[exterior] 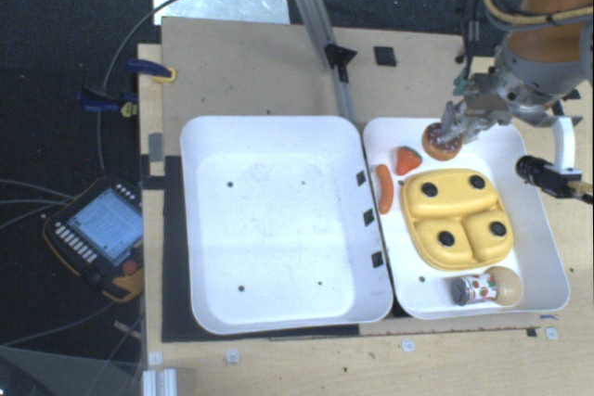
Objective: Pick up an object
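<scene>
The left bin [269, 218] is bare. In the right bin [548, 274]'s far corner lies a donut [438, 142], likely light, rigid and smooth; grip across its rim. Gripper [452, 133] sits directly over it; finger state cannot be determined.

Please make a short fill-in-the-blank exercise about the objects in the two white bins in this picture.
1. The yellow tray with dark dots lies in the ____ bin.
2. The gripper is just above the round ____ doughnut.
3. The orange sausage lies to the ____ of the yellow tray.

Missing words: right; brown; left
</scene>
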### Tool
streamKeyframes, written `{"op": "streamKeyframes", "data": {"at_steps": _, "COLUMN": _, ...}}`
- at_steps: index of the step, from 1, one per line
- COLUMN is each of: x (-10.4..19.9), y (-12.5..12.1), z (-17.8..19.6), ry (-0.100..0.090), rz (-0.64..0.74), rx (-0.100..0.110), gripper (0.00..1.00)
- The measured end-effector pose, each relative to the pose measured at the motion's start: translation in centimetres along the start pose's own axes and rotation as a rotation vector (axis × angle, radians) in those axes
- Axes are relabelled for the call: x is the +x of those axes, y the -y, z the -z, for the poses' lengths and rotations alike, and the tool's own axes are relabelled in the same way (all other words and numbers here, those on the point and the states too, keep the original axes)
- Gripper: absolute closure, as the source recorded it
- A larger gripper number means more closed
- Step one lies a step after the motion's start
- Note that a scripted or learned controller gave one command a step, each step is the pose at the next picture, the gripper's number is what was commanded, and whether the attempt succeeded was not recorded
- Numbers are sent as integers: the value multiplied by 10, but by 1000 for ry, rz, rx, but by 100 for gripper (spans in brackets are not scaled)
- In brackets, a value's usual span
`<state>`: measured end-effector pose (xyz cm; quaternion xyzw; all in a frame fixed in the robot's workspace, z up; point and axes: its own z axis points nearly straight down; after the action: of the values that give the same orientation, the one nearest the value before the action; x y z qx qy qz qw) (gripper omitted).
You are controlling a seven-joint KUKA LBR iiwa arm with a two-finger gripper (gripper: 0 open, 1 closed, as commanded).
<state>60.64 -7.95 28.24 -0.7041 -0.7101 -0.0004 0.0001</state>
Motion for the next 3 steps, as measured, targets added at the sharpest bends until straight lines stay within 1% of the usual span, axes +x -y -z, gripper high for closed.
{"op": "streamKeyframes", "data": {"at_steps": 1, "x": 40, "y": 15, "z": -13, "ry": -1, "rz": 0, "rx": 1, "gripper": 100}}
{"op": "streamKeyframes", "data": {"at_steps": 3, "x": 141, "y": 47, "z": -11, "ry": -2, "rz": 2, "rx": 1, "gripper": 100}}
